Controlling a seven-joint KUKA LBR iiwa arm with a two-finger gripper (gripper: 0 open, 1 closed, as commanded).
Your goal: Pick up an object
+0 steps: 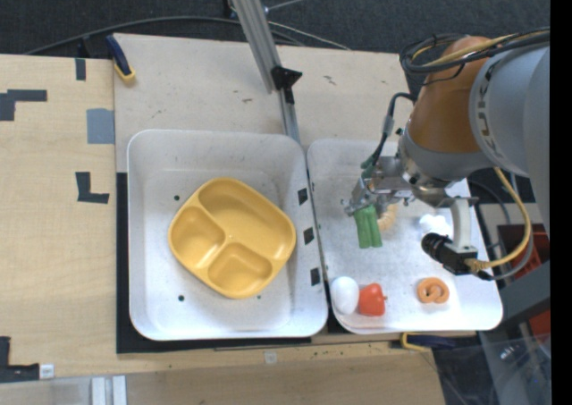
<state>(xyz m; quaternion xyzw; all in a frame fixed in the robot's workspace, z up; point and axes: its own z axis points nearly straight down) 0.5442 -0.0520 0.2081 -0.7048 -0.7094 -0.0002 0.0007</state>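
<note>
The grey arm (483, 117) with its orange band reaches in from the right over the right bin (465, 309), and its pincer (374, 206) hangs low above the bin's middle, right over a green cylinder-like object (368, 229) that lies on the bin floor. The top of the green object sits directly under the metal fingertips, but whether the pincer is wide, narrow or clamped on it cannot be told from this slanted view. A small pale tan item (388, 220) lies just beside the green one, on its right. Near the front edge of the same bin lie a white egg-shaped ball (344, 291) and a red pepper-like toy (372, 299), touching or nearly so, with an orange ring (433, 291) further right, apart from them. A black fitting with a cable (447, 253) hangs off the arm above the ring. The left bin (152, 215) holds a yellow divided tray (232, 236) (three compartments, lying flat near the middle). The wooden surface (54, 242) carries grey and black tape marks; no writing or label is readable anywhere.
</note>
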